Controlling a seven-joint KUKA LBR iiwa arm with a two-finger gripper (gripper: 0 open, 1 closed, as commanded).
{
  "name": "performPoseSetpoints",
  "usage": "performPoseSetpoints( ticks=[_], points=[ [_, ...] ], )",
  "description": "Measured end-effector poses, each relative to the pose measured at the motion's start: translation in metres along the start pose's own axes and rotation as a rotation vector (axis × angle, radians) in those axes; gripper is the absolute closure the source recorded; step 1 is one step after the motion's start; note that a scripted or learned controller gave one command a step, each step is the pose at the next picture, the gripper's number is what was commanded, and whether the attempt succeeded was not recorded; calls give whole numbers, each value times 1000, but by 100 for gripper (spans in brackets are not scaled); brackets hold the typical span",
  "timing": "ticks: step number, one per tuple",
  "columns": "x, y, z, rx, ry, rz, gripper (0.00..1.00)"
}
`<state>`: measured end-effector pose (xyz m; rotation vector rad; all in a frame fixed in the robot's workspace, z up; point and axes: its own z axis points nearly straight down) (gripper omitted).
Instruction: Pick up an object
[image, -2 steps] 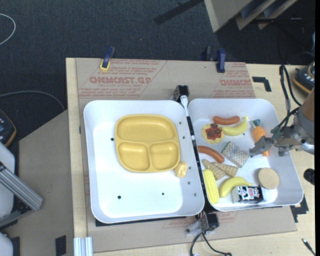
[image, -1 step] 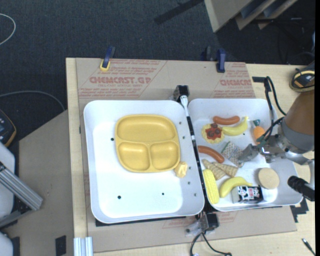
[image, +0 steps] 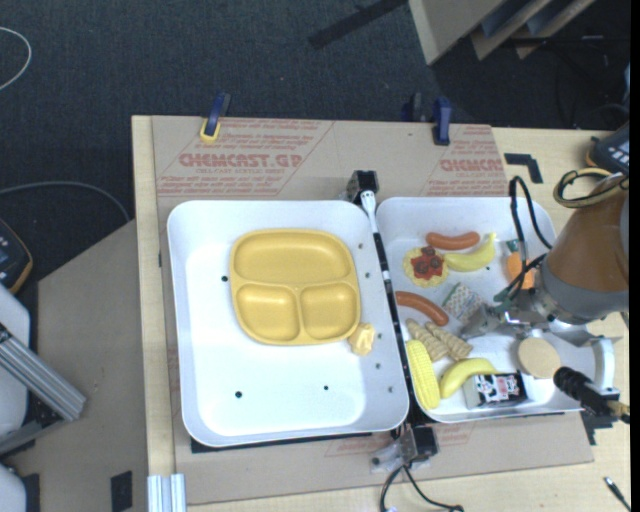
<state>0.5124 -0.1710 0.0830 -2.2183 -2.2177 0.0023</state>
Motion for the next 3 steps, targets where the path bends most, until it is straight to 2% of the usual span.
performPoseSetpoints(
  ticks=[1,3],
  points=[
    [-1,1,-13,-6,-3,1,100],
    [2,-5,-136,-13,-6,-2,100]
  ],
)
